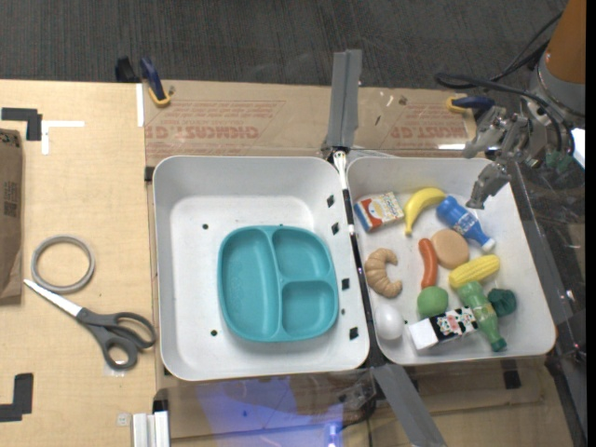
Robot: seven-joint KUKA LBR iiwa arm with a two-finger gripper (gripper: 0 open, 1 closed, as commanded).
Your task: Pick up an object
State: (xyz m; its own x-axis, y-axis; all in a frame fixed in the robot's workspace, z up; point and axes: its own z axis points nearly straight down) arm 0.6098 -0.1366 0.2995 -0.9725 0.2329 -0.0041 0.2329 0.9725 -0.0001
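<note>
Blue bottle (463,222) lies in the right bin (531,343), tilted, just below and left of the claw (486,189), which hangs over the bin's upper right part; we see a small gap between them. Banana (423,205) sits just left of the bottle, a tan round piece (450,248) touching its lower side. We cannot tell how the claw is set, and we see nothing in it; the left bin (186,194) carries a teal divided tray (277,284).
</note>
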